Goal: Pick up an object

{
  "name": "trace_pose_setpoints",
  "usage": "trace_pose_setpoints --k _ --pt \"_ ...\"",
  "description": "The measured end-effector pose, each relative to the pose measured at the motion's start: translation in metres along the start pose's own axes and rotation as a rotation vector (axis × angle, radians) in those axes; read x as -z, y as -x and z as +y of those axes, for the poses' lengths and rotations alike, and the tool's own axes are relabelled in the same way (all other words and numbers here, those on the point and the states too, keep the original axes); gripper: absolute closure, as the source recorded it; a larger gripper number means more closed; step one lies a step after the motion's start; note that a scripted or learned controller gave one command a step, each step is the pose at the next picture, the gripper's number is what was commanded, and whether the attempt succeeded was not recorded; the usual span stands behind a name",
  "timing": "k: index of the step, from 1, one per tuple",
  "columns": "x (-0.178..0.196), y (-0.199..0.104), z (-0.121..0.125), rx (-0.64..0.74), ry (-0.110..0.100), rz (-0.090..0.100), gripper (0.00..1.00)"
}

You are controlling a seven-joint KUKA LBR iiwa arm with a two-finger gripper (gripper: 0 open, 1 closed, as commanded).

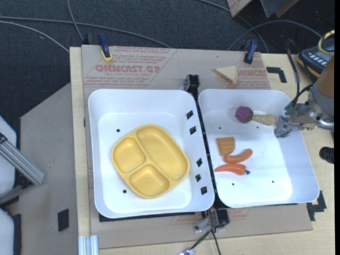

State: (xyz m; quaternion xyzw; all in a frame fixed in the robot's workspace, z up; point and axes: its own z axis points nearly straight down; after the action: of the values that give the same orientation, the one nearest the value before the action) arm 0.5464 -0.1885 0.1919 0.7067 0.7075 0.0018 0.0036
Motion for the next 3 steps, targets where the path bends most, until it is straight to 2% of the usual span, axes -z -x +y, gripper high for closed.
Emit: trace_pose_setpoints --k 1,2,3 --pt "0.054 0.001 0.002 0.001 0.000 0.000 1.00" --pt "0.047 -0.043 0.008 0.004 -0.009 0.005 1.00" --pt "0.046 -0.107 0.022 0.007 -0.008 0.006 1.00"
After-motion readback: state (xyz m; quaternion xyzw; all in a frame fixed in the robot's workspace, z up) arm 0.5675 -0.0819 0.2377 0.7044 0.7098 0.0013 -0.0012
